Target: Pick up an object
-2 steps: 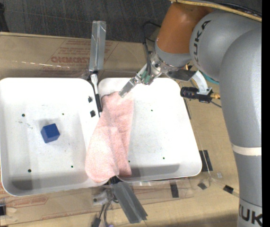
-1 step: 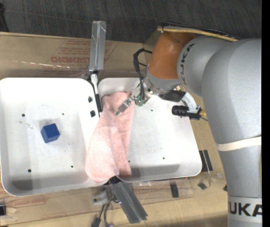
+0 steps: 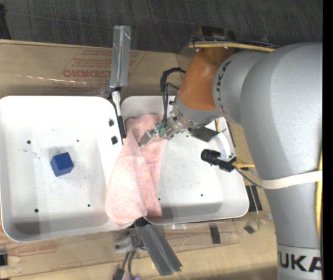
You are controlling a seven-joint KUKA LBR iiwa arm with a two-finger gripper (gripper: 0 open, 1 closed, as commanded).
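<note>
Your left bin (image 3: 14,156) holds a blue cube (image 3: 62,163). The pink cloth (image 3: 134,174) drapes over the divide into the right bin (image 3: 207,203). Your tool (image 3: 154,134) sits on the cloth's twelve o'clock end; I cannot tell its grip.

I count two shallow white plastic bins side by side, the left bin (image 3: 14,156) and the right bin (image 3: 195,197). I see one small blue cube (image 3: 62,163), lying in the left bin. I see one pale pink cloth towel (image 3: 136,177), draped over the divide between the bins. One grey arm with an orange band (image 3: 259,109) reaches in.
</note>
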